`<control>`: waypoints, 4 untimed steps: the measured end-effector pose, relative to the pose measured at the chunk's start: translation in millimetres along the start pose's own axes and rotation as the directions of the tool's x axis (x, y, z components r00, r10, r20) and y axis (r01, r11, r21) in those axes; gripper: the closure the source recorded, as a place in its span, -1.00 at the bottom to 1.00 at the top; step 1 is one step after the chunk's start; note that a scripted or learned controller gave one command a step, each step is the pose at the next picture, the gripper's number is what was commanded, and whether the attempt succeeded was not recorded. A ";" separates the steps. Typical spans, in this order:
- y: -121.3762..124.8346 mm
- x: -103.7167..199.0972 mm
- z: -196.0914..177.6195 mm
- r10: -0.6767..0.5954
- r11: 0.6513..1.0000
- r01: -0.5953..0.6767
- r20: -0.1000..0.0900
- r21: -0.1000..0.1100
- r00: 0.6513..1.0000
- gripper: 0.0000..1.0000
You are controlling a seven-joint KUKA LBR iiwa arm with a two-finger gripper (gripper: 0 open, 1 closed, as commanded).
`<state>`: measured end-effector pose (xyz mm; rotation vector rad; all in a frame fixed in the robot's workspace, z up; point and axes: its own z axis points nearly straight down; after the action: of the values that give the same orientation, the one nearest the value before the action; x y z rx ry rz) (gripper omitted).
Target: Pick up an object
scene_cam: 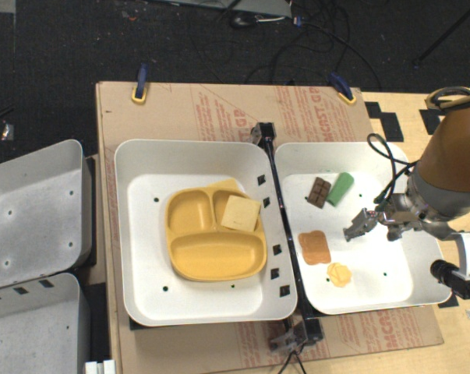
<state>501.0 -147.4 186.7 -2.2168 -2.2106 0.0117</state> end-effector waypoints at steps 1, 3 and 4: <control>3.0 0.3 -5.9 -0.003 1.000 0.003 0.002 -0.012 1.000 -1.00; 3.0 -5.6 95.9 0.000 1.000 0.000 0.002 -0.012 1.000 -1.00; 3.5 -5.8 83.9 0.001 1.000 -0.001 0.003 -0.015 1.000 1.00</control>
<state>503.3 -153.0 102.8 -2.2267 -2.2185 -0.0014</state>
